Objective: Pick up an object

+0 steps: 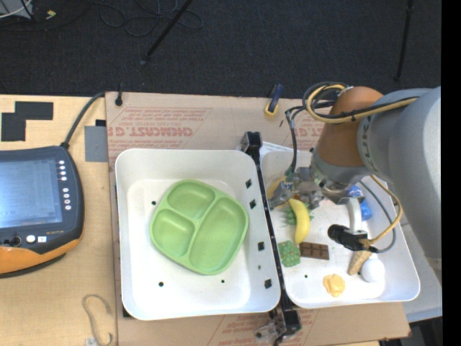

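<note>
My gripper point(295, 191) is low in the right bin point(403, 283), near its left wall, with the grey arm and its orange band coming in from the right. Just below the gripper lies a yellow banana point(300, 223), its upper end touching or almost touching the gripper. A green block point(289, 253) and a brown chocolate bar point(314, 251) lie below the banana. Toward the front are a small yellow piece point(333, 285) and a white egg-shaped thing point(372, 269). The wrist partly hides a blue thing point(364, 210).
The left bin point(137, 287) holds a green divided plate point(199, 225). A black divider with clips runs between the two bins. A tablet-like pendant point(32, 200) lies on the bench at the far left. A tan stick point(356, 262) lies beside the egg.
</note>
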Action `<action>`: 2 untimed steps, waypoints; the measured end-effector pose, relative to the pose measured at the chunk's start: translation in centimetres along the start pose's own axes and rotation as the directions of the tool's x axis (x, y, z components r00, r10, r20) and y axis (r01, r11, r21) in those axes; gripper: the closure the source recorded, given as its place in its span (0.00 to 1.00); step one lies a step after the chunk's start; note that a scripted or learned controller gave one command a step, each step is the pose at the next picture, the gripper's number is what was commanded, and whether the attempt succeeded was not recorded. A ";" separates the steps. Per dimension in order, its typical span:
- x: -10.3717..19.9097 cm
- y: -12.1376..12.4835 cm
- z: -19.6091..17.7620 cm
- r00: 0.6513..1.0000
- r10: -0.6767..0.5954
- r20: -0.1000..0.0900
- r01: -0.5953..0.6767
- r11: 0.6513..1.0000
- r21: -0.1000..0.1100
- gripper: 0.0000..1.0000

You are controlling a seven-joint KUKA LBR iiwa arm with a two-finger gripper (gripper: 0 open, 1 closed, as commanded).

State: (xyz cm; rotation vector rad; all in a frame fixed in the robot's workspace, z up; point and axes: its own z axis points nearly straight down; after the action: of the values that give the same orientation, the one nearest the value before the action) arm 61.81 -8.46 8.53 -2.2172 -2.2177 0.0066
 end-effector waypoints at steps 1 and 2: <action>-0.1 -0.1 -0.9 1.000 0.004 -0.001 -0.004 1.000 0.004 1.00; -1.0 0.0 -6.7 1.000 0.005 0.001 -0.005 1.000 -0.006 1.00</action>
State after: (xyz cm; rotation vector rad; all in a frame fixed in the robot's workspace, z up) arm 61.88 -9.50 15.18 -2.2257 -2.2159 0.0015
